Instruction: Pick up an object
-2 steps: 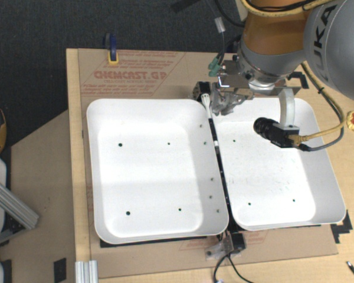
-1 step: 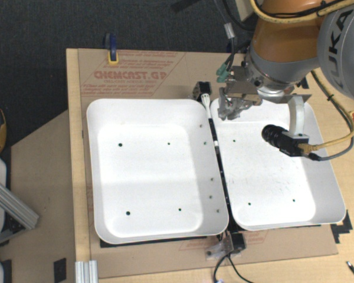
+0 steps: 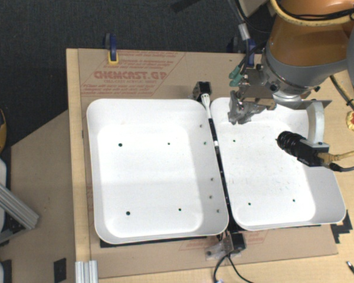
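Two smooth, glossy white plastic bins (image 3: 147, 170) on a matt brown cardboard sheet (image 3: 135, 69); glossy orange arm band (image 3: 312, 5)

Shallow white left bin (image 3: 147, 178), level on bench, matching right bin (image 3: 271, 187) just beside at 3 o'clock, small dark dots on both floors

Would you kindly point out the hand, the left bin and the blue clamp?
hand (image 3: 243, 114): camera view, between its fingertips.
left bin (image 3: 147, 175): camera view, bare floor.
blue clamp (image 3: 111, 46): camera view, its body.
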